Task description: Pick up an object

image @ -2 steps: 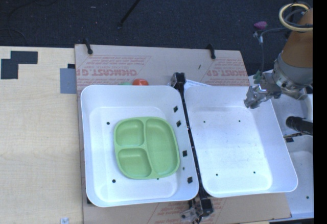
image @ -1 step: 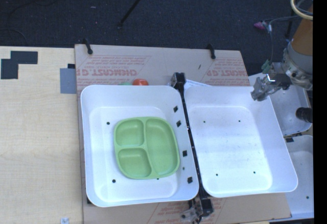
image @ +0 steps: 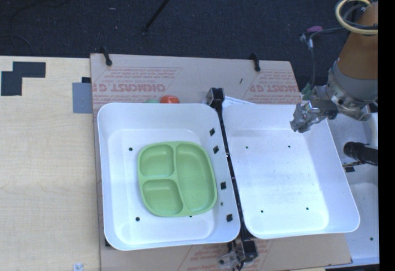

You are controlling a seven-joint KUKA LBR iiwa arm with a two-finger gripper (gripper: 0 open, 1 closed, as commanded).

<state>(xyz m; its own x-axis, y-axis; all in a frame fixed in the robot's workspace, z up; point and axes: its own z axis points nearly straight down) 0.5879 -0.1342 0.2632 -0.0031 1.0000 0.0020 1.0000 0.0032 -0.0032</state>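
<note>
Gripper (image: 303, 119), finger state indeterminate, hangs well right of green plate (image: 177, 178); recommend descending squarely onto plate's rim.

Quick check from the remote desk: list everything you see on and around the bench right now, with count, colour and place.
Bins: two, white, shallow, side by side on the board; left bin, right bin.
Divided plate: one, light green, three compartments, lying flat in the left bin.
Small round object: one, orange-red, behind the left bin's far rim, partly hidden; a bit of green shows beside it.
Cardboard sheet: one, tan with red print, under both bins.
Clamps: black, along the seam between the bins.
Bench top: light wood, left of the bins.
Arm: one, grey with orange band, at right.
Pincer: one, metallic, above the right bin's far right corner, nothing visibly held.
</note>
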